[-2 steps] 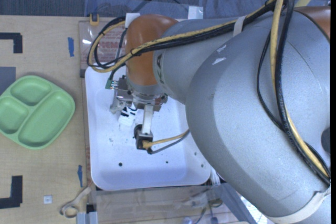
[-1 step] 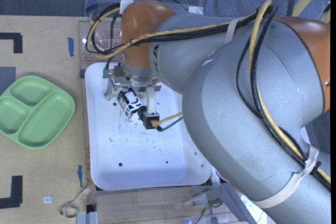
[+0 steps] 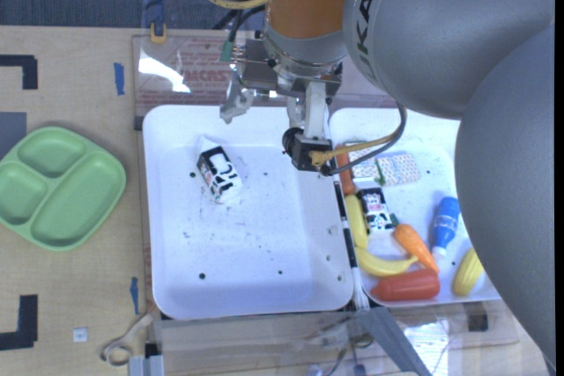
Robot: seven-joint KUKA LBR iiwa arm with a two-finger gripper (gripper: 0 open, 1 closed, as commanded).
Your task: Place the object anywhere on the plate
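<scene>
- Carton (image 3: 219, 175): small, black-and-white print, lying tilted on its side in the upper left of the left bin (image 3: 256, 277), well apart from everything else.
- Plate (image 3: 58, 187): green, three compartments, left of the bin, on the bench.
- Gripper (image 3: 269, 114): above the bin's top edge, up and right of the carton; fingers spread, holding nothing.
- Step, as judged: grasp. Descend centred over the carton, close across its narrow sides, lift clear of the bin wall before moving left to the plate.
</scene>
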